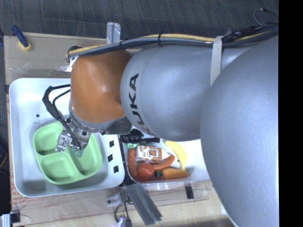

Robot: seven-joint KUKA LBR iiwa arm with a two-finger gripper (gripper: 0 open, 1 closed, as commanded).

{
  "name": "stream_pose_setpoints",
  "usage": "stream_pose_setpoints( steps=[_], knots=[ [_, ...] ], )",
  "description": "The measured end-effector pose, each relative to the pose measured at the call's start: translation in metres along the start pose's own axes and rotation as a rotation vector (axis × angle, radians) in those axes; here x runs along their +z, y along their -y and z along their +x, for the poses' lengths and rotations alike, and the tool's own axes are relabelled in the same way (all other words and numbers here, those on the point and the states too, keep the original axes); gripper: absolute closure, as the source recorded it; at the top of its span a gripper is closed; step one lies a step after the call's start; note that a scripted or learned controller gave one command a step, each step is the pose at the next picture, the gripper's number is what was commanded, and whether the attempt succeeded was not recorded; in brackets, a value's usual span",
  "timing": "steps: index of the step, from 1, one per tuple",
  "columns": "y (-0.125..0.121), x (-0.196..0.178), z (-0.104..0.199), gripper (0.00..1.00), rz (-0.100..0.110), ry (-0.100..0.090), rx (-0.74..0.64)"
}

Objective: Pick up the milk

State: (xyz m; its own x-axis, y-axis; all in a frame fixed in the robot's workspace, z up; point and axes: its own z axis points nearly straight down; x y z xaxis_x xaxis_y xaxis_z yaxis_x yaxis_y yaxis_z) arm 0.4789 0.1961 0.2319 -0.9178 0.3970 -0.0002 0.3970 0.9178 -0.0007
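Camera view: fingers hover above the green tray, grip state unclear; milk lies right of the tray.

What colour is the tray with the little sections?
Light green tray, clear in the camera view.

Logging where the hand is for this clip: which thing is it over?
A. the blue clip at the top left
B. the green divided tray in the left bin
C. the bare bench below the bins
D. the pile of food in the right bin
B: the hand hangs over the green divided tray in the left bin, while the milk lies with the other food in the right bin.
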Motion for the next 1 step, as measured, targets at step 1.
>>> stream_pose_setpoints(
  steps=[1],
  knots=[
    [-0.0079, 0.0187, 0.0054, 1.0, 0.006, -0.004, 0.412]
  ],
)
